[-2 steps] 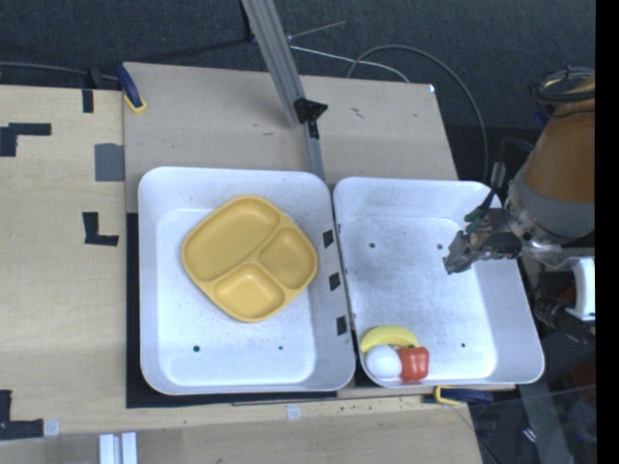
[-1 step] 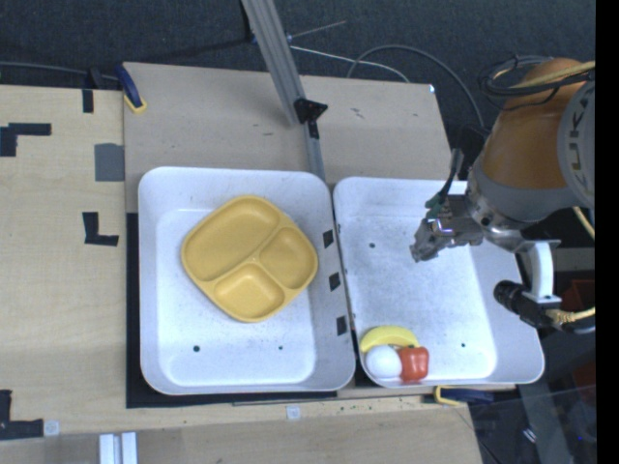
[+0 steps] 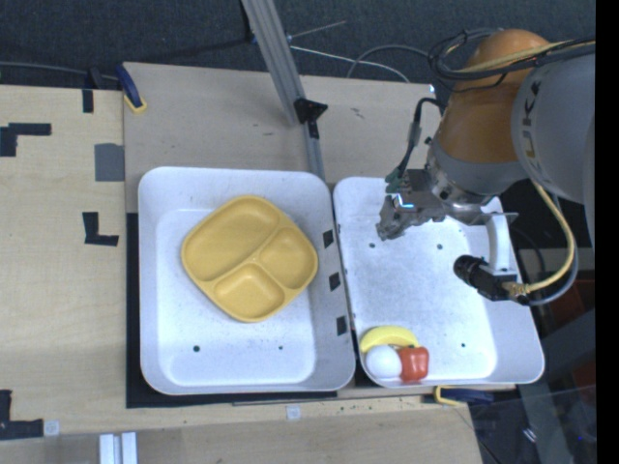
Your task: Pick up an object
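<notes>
In the lower middle of the frame, three small things crowd the near-left corner of the right bin (image 3: 440,288): a white ball (image 3: 385,362), a yellow banana-like piece (image 3: 389,336) curving over the top of it and touching it, and a red piece (image 3: 414,363) pressed against the ball's right side. All three lie on the bin floor close to its lower rim, well apart from the gripper (image 3: 392,222), which hangs over the upper left part of the same bin, toward the centre right of the frame. Nothing shows between its tips, and from this slant I cannot tell whether the pincer is apart or together. Above it the grey arm (image 3: 566,114), with its orange band (image 3: 484,95), comes in from the upper right, and black and yellow cables loop down along the right side of the bin. The left bin (image 3: 164,356), in the centre left of the frame, holds a yellow divided plate (image 3: 250,257) lying flat and turned at an angle, near the bin's upper middle. Both bins sit side by side on a wooden bench (image 3: 58,288), and a grey metal bar (image 3: 276,51) slants down from the top of the frame to the gap between them.
</notes>
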You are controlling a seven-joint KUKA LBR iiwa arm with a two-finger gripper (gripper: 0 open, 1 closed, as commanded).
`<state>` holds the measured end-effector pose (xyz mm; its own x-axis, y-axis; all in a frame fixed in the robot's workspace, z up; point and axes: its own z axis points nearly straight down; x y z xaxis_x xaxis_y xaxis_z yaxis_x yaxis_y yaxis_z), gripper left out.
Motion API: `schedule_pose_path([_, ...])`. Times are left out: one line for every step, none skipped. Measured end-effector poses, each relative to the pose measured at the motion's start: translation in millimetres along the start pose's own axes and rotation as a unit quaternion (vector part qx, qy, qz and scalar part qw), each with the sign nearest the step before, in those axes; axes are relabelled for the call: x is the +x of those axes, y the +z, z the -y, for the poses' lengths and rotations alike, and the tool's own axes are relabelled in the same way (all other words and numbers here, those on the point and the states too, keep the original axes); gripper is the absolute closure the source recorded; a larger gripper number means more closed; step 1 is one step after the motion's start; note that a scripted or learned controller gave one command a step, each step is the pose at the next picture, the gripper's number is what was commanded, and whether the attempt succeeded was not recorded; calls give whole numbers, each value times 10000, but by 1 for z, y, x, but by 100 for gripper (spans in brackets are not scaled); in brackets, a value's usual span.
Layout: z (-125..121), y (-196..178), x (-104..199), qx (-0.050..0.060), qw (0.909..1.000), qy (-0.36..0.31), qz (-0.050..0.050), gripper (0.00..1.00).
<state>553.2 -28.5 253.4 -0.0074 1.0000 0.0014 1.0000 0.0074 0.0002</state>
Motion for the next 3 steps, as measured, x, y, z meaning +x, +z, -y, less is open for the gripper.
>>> schedule_pose_path([-37,10,41,2,10000,8,6,100])
schedule_pose_path([-67,25,86,5,10000,8,5,100])
schedule_pose_path([-90,35,128,6,10000,12,5,100])
